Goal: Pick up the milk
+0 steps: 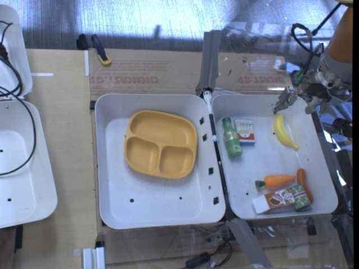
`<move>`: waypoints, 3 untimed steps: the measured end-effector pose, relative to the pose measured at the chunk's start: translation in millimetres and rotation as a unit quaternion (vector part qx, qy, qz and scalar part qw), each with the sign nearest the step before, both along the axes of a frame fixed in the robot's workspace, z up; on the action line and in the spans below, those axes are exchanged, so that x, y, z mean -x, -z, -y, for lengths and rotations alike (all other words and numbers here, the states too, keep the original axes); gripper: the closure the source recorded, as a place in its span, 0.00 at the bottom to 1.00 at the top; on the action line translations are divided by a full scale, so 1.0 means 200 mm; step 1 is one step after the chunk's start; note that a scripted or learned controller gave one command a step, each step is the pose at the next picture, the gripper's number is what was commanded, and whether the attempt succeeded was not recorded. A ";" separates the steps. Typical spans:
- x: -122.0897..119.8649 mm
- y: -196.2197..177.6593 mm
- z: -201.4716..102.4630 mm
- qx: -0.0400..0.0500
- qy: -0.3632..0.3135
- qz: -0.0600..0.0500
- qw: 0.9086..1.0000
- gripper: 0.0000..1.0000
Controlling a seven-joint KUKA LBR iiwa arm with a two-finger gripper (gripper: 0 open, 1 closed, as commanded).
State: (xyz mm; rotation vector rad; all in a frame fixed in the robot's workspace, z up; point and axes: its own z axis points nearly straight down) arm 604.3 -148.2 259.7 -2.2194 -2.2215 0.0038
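1. The milk (281, 199), a carton, lies flat at the near edge of the right bin (247, 203), untouched, touching a carrot (279, 180).
2. The gripper (296, 97) hovers over the far right corner, jaws spread, empty.
3. Reach, descent and grasp all remain.

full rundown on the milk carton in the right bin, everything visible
The milk carton lies on its side near the front edge of the right bin, long axis running left to right and tilted slightly. It looks like printed cardboard: a white end at the left, a red and white panel in the middle, green at the right end. The carrot lies just behind it, touching or nearly so. The gripper is apart from it, near the bin's far rim.
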 end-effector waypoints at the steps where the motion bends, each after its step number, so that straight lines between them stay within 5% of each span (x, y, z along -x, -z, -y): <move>1: 0.29 0.72 0.10 -0.001 -0.106 0.000 0.994 0.00; 2: 0.52 0.60 -0.12 -0.001 -0.074 0.000 0.997 0.00; 3: 0.29 0.32 0.00 0.000 -0.090 0.001 0.996 0.00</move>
